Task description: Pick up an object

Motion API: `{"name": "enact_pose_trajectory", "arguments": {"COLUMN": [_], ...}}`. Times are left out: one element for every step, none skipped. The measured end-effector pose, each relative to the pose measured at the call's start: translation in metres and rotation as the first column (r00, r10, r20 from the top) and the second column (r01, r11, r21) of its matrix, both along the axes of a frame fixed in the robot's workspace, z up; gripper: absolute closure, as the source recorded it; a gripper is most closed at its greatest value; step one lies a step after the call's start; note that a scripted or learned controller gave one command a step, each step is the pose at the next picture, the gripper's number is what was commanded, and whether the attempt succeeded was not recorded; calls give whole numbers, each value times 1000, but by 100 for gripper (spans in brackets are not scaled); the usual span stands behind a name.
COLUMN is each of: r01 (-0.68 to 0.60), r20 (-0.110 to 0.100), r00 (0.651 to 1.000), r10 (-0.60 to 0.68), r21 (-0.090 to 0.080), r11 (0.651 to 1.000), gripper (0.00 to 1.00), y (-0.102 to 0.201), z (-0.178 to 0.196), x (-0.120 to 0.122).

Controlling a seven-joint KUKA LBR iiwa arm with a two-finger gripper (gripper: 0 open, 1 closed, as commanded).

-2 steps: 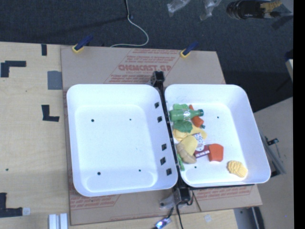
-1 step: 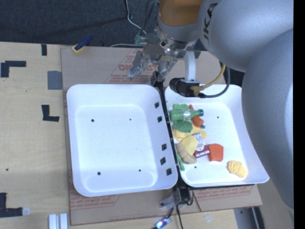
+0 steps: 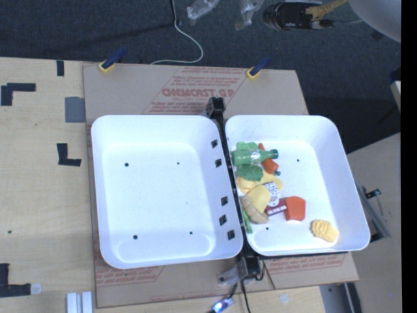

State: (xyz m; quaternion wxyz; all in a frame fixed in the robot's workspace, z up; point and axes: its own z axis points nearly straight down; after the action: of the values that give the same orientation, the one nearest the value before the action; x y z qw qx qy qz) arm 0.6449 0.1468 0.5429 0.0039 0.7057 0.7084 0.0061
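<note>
Hanging high at the top of the view, the gripper (image 3: pixel 226 5) is far from both bins, over the dark floor past the back edge of the bench. Its two pale fingers (image 3: pixel 202 5) are spread apart, with nothing between them. A thin white cable (image 3: pixel 186 38) curls down just under it.

Below sits a brown cardboard sheet (image 3: pixel 195 93) with red writing on it, and two yellow and blue clamps hold its top corners. On the sheet sit the two bins, side by side and touching in the middle.

The left bin (image 3: pixel 156 253) is white with a few small dark dots on its floor.

The right bin (image 3: pixel 326 149) holds all the toys, bunched up against its left wall. A green bottle (image 3: pixel 251 154) lies on its side at the top of the pile. Right under it is a green leafy toy (image 3: pixel 249 172) with a small orange piece (image 3: pixel 270 166) beside it. Lower down is a yellow toy (image 3: pixel 259 197), touching a tan one (image 3: pixel 253 212). A red block (image 3: pixel 295 208) lies just to their right. A small bumpy yellow toy (image 3: pixel 324 230) lies alone near the front right corner.
</note>
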Motion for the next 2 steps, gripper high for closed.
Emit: {"name": "enact_pose_trajectory", "arguments": {"r01": [11, 10], "r20": [-15, -15], "r00": [1000, 1000], "r10": [-11, -10], "r21": [-7, -7], "r11": [1000, 1000], "gripper": [100, 100], "y": [-81, -156], "z": [-9, -8], "x": [24, 23]}}
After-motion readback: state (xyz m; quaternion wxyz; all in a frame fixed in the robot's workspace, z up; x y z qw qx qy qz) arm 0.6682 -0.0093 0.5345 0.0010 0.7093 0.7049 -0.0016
